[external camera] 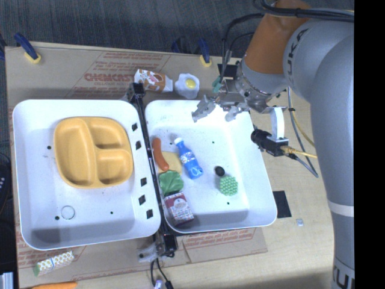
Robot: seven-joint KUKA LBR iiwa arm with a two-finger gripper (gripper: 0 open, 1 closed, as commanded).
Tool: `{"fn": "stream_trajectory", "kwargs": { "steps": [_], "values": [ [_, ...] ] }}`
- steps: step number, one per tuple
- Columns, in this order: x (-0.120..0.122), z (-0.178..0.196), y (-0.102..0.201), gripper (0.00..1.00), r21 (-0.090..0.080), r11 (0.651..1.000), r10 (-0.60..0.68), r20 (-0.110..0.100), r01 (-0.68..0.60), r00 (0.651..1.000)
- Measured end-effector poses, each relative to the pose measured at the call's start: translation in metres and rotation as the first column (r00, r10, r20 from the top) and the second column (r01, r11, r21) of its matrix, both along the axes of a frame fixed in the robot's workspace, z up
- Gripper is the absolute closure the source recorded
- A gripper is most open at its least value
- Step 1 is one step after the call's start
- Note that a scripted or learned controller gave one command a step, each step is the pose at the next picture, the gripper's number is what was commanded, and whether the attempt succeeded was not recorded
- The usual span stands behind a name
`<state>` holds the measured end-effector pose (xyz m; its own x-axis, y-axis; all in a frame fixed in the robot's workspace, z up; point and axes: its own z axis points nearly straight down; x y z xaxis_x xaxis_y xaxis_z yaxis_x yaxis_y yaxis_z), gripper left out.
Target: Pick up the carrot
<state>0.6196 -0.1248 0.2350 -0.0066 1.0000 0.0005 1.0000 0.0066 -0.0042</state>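
The carrot [158, 152] is a slim orange-red stick lying along the left wall of the right bin [258, 185], next to a blue bottle [188, 159]. My gripper [216, 112] hangs over the bin's far edge, up and to the right of the carrot and well apart from it. Its two fingers [201, 109] are spread open with nothing between them.
Around the carrot lie a green leafy piece [170, 181], a red box [178, 208], a green bumpy ball [228, 186] and a small black item [219, 171]. A yellow divided plate [93, 149] sits in the left bin [36, 221]. A small carton [150, 79] and an egg toy [187, 84] lie behind the bins.
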Motion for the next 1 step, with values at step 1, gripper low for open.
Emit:
{"fn": "stream_trajectory", "kwargs": {
  "steps": [1],
  "values": [
    [-0.0286,-0.1337,0.0299,0.0,0.0,1.0,-0.027,0.0,0.027,1.0]
  ]
}}
